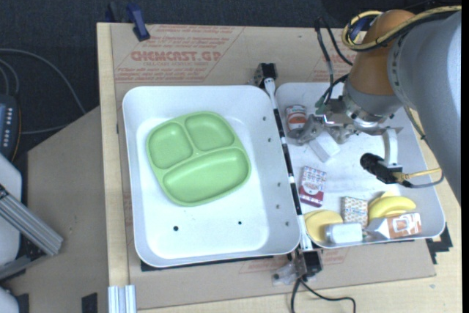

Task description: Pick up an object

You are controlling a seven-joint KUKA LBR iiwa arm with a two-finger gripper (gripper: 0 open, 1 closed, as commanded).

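My gripper [323, 130] hangs low over the upper left part of the right bin [423, 157]. Just left of it stands a small can [296, 117] with a red label. A small white block [322, 149] lies right below the gripper, close to it; I cannot tell whether they touch. Further toward the front lies a red and white packet [313, 185]. Along the front edge sit a yellow fruit [321, 222], a checkered box [354, 210], a white bottle [344, 233], a second yellow fruit [391, 205] and an orange carton [400, 225].
The left bin [146, 223] holds a green divided plate [198, 157]. The grey arm with its orange band [374, 66] comes in over the right bin's far right side. A black cable fitting [379, 166] hangs over the bin's middle right.
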